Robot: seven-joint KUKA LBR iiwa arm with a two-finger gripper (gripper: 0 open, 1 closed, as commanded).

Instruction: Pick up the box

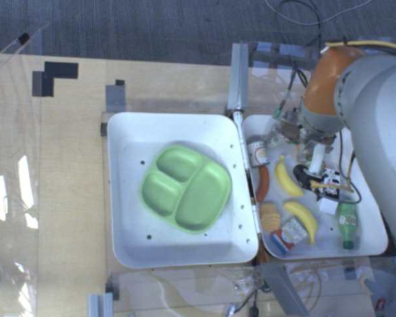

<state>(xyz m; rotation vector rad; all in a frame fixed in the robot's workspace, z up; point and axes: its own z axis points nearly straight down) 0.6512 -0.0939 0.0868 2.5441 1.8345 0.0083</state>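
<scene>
1. Looking down on a pale wooden bench [66, 197] carrying two shallow white bins side by side, with dark carpet beyond.
2. Finding the box [290, 232], a small printed carton, lying tilted near the front left corner of the right bin [373, 243].
3. Noting tight neighbours: pressing against the lower banana [303, 219] on its right, sitting just beside a round cracker [270, 216] on its left.
4. Moving outward: passing a second banana [288, 179], a red sausage [263, 183] along the bin's left wall, a small can [259, 152] further back, and a green bottle [346, 224] at the right.
5. Placing the gripper [315, 170] well apart from the box, hanging over the middle of the right bin beside the upper banana, carrying nothing visible; being unable to tell from this angle whether wide or narrow.
6. Leaving aside the left bin [122, 243], holding a green divided plate [187, 189].
7. Judging the risks: coming down on the box while catching the lower banana or the cracker instead, given the crowding; pushing the tilted carton into the bin's corner and out of reach; closing on a slanted face and letting it slip.
</scene>
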